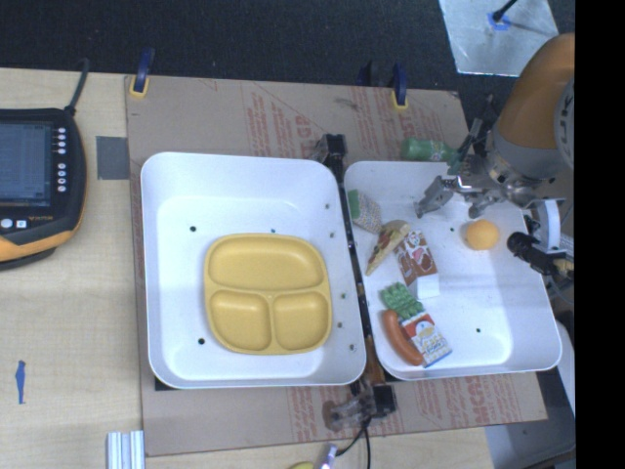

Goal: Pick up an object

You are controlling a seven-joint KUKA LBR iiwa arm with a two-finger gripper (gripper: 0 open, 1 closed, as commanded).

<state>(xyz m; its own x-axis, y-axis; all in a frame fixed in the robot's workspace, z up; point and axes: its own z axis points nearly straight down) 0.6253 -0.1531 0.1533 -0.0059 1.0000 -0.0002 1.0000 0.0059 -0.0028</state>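
camera view, slanted look down on bench. two white bins side by side: left bin (171, 262) holds a yellow divided tray (267, 292), three compartments, sitting about centre of that bin. right bin (508, 330) holds the loose items. arm (535, 96) comes in at 3 o'clock side, grey with orange band, wrist over the bin's 1 o'clock corner. gripper (451, 194) hangs low over the upper part of the right bin, fingers spread apart, nothing seen between them. orange ball (480, 234) lies just beside the gripper at its 4 o'clock, apart from the fingers. pizza slice toy (388, 244) near the bin's 9 o'clock wall, a red-and-white packet (418, 259) touching it on its 3 o'clock side. green block (401, 298) below those, then a hot dog toy (400, 337) and a small carton (427, 339) side by side at the bin's 7 o'clock. green item (426, 149) sits outside the right bin at its 12 o'clock edge. teach pendant (37, 186) on the bench at far 9 o'clock.
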